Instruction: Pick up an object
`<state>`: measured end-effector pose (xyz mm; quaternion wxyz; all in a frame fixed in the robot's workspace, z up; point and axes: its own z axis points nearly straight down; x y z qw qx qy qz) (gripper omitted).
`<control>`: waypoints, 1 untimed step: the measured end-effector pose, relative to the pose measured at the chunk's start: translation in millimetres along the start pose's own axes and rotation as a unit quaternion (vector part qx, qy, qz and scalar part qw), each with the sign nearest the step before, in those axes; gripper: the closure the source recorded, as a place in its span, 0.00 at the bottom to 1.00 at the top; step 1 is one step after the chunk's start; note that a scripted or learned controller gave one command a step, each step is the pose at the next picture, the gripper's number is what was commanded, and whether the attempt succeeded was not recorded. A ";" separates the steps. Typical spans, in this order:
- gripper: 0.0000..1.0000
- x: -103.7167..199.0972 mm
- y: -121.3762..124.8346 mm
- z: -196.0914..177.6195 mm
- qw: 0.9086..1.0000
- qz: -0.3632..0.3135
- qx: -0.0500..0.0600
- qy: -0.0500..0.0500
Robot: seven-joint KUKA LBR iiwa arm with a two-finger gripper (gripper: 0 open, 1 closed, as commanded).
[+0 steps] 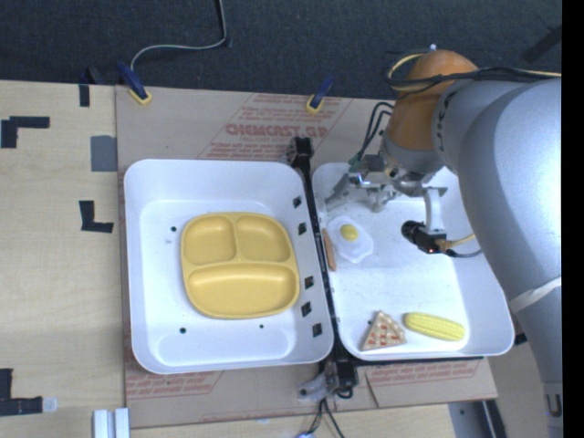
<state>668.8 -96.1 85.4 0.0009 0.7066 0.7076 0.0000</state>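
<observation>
White plastic makes up the two bins on the table (55,245), and my pincer (367,188) hangs over the far end of the right bin (474,290). The things I could pick are all in that bin. A toy egg (349,235) lies just below my pincer. A thin brown stick (328,249) lies against the wall between the bins. A pizza slice (383,332) and a corn cob (434,327) lie side by side at the near end. The left bin (155,199) has a big yellow plate (240,265) in it. I think a few things could go wrong. The egg is flat and low, so my pincer could slide over it and close on nothing. If I come down a bit off, I could push the egg away and not catch it. The stick is so close to the wall that I might bump the wall if I go for it. I could also press too hard on the bin floor. I cannot tell if my pincer is spread or pressed together, because its metal parts and wires look mixed up from here. I see nothing pinched in it. My big grey arm (511,172) covers the right side of the bin, so more things may lie under it. I cannot tell what the brown stick really is.
</observation>
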 end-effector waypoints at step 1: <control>0.00 1.9 -0.1 0.1 1.000 0.000 0.000 0.000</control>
